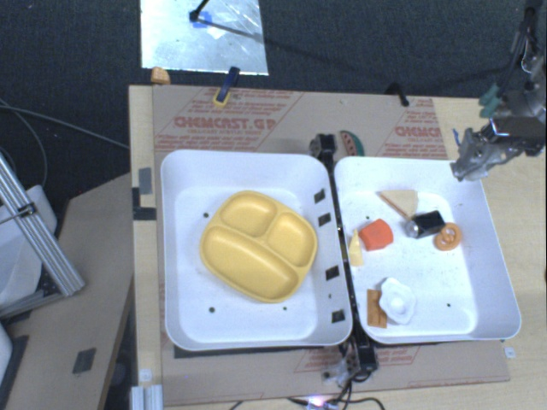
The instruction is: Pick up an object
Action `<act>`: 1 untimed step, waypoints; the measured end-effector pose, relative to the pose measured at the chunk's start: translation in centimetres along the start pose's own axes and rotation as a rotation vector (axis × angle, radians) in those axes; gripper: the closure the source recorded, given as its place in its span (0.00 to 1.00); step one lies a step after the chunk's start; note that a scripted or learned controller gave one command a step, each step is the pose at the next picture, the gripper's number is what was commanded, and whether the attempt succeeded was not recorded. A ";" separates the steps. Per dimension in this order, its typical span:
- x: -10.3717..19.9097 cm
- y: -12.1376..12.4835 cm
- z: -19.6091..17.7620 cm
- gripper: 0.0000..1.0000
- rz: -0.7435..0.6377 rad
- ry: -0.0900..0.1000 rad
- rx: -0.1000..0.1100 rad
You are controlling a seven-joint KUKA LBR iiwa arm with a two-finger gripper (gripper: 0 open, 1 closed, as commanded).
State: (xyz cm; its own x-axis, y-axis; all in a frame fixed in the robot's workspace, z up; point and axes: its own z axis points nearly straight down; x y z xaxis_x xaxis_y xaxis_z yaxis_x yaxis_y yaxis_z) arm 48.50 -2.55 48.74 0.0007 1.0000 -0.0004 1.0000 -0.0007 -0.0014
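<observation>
My gripper [469, 167] hangs over the far right corner of the right bin [489, 229], with nothing visible between its fingers. In that bin lie an orange-red block [375, 234], a tan wedge [400, 201], a black cylinder [426, 224], a small orange donut [447, 237], a pale yellow piece [355, 250], a white fried-egg toy [397, 300] and a brown waffle piece [375, 308]. The gripper stands up and to the right of the black cylinder and the donut, apart from both.
The left bin [184, 186] holds a yellow divided plate [258, 245]. Black clips [325, 220] line the ridge between the bins. Behind the bins, a cardboard sheet [282, 118] bears a blue-and-yellow clamp [226, 87]. A shiny metal plate [202, 22] lies on the floor.
</observation>
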 end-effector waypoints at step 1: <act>8.9 0.8 -5.0 1.00 -0.012 0.003 -0.009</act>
State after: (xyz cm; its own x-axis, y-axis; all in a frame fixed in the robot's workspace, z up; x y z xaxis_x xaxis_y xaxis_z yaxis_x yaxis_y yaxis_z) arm 49.31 6.36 53.74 -0.0110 0.9999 0.0023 0.9999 0.0110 0.0076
